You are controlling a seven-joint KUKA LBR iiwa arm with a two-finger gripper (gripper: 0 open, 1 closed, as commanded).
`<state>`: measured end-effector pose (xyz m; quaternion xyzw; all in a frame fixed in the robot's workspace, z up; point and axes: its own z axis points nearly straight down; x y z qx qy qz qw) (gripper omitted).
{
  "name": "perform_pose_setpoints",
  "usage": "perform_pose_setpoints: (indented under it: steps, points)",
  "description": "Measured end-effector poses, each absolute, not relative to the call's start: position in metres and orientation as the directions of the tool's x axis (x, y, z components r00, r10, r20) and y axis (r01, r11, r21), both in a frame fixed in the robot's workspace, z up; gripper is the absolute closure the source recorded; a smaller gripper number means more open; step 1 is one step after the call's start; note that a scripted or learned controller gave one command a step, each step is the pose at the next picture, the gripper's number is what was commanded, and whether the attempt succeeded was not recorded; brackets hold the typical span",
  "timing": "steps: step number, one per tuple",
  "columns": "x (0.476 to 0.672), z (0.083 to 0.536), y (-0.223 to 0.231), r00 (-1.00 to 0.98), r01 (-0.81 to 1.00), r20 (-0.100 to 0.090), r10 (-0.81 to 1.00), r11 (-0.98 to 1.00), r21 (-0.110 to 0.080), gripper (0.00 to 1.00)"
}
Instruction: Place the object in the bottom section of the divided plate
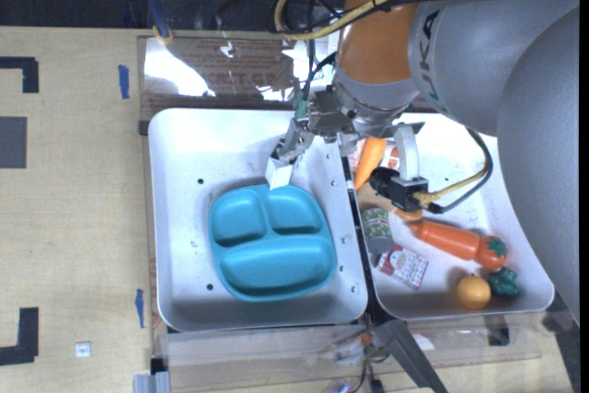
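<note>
Closest to the lens, the grey arm [515,41] fills the upper right and hides the far corner of the right bin [446,161]. From there it reaches across the divider between the bins. Its end effector [293,143] hangs over the left bin [175,198], just above the upper rim of the blue divided plate [271,267]. I cannot tell whether the end effector is spread or pressed together. A small pale piece [279,172] sits right under it, touching the plate's upper edge, and I cannot say whether it is gripped.

The plate lies flat near the middle of the left bin, its large bottom section bare. In the right bin I see a small carrot [368,159] tilted against the divider, partly behind the wrist. A bigger carrot [449,239] lies across the middle, with a round orange fruit [474,291] and a green item [504,283] beside its leafy end. A green packet [375,223] and a red-and-white packet [403,265] rest near the divider. The pale wooden desk [74,198] stretches away on the left.
</note>
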<state>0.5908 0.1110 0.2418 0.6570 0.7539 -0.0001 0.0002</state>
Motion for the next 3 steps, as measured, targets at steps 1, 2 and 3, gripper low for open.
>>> perform_pose_setpoints:
  steps: [1,2,3]
  points:
    - [0.591,0.242,0.111,-0.137,0.991,0.0,0.991,0.137,0.0,0.0]
    - [0.591,0.242,0.111,-0.137,0.991,0.0,0.991,0.137,0.0,0.0]
    - [0.541,0.215,0.132,0.174,0.985,-0.001,0.985,-0.174,-0.007,0.0]
